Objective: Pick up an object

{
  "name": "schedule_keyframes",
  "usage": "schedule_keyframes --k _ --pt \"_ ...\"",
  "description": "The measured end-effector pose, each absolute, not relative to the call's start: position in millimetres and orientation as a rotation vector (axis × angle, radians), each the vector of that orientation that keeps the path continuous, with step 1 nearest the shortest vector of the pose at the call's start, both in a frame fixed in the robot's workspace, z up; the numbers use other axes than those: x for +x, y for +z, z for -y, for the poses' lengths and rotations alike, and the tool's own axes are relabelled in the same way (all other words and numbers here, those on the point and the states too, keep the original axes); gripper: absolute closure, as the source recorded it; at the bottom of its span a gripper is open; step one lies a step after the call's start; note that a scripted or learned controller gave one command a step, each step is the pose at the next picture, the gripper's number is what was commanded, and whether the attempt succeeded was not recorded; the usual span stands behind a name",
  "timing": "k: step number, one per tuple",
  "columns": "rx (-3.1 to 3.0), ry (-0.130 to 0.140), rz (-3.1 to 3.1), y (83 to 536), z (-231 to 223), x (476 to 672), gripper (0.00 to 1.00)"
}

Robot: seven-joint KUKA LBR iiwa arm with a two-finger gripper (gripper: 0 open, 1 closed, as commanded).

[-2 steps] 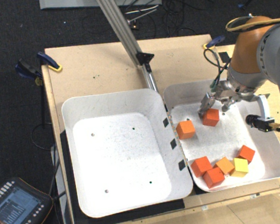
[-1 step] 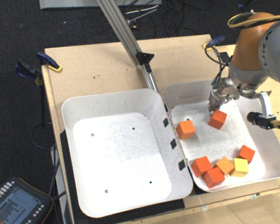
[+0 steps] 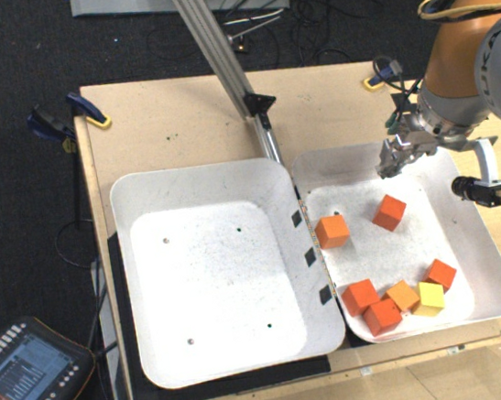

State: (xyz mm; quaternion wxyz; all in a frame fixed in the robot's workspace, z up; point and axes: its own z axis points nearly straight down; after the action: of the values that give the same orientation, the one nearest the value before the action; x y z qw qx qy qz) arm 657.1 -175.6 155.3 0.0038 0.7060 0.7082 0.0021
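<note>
Several small cubes lie in the right bin (image 3: 473,237). An orange cube (image 3: 332,230) sits near the bin's left wall, and a red-orange cube (image 3: 388,212) lies to its right. At the bin's front there is a cluster: two red cubes (image 3: 371,305), an orange cube (image 3: 402,294), a yellow cube (image 3: 431,297) and a red-orange cube (image 3: 440,273). My gripper (image 3: 391,162) hangs over the back of the right bin, above and slightly right of the red-orange cube, with nothing visibly held.
The left bin (image 3: 141,274) stands beside the right one. A slanted metal pole (image 3: 221,55) runs from the top down to the gap between the bins. Blue-yellow clamps (image 3: 80,107) grip the board's back corners. A teach pendant (image 3: 25,374) lies at the lower left.
</note>
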Motion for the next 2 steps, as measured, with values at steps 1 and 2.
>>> schedule_keyframes --k 1,2 --pt "2.213 0.006 -2.219 204 176 658.9 1.0" --pt "2.215 0.001 -2.231 205 117 636.8 1.0"
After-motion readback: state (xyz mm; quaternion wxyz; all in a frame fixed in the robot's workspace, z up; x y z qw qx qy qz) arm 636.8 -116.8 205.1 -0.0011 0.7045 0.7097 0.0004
